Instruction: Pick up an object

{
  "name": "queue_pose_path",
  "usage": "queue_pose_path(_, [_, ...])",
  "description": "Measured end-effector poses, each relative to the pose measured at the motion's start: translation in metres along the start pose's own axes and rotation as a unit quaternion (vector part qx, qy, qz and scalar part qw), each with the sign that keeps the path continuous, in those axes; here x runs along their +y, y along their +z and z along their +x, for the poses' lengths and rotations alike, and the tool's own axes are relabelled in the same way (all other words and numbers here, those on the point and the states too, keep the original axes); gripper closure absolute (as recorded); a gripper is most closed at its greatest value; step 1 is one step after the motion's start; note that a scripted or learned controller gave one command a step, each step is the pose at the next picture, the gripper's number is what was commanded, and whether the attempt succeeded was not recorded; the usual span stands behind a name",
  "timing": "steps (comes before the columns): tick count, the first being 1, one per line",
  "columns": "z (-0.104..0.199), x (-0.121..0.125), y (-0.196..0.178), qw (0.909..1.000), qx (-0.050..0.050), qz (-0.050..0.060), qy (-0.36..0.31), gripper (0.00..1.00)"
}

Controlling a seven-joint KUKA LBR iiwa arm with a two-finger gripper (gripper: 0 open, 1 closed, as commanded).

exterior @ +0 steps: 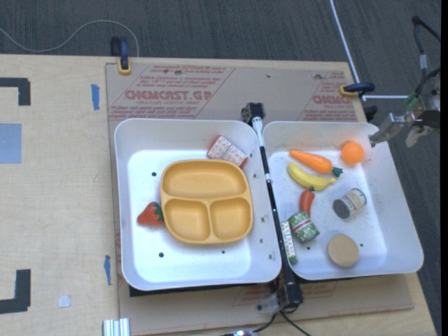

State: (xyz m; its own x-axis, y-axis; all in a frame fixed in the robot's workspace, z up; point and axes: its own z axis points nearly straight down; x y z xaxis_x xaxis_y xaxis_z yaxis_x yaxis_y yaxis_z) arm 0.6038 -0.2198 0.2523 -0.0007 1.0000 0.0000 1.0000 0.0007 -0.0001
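Note:
The right bin (399, 208) holds an orange carrot (311, 161), a yellow banana (311, 179), an orange ball (353, 152), a red chili pepper (306, 201), a small can (348, 204) on its side, a green box (303, 227) and a round tan disc (343, 250). My gripper (393, 127) hovers over the far right corner of this bin, just right of the orange ball, and holds nothing that I can see. In the left bin (133, 257) lie a yellow divided plate (207, 201), a strawberry (150, 215) and a red-and-white packet (227, 150).
Both bins sit on a brown board (175, 89) clamped to the bench at its far corners (123, 54). A black divider rail (266, 180) runs between the bins. A white cable (339, 26) crosses the dark floor behind.

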Motion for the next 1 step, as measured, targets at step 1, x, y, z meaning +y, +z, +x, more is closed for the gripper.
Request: queue_pose_path(1, [0.0042, -0.031, 0.1522, 1.0, 0.007, -0.002, -0.003, 0.0])
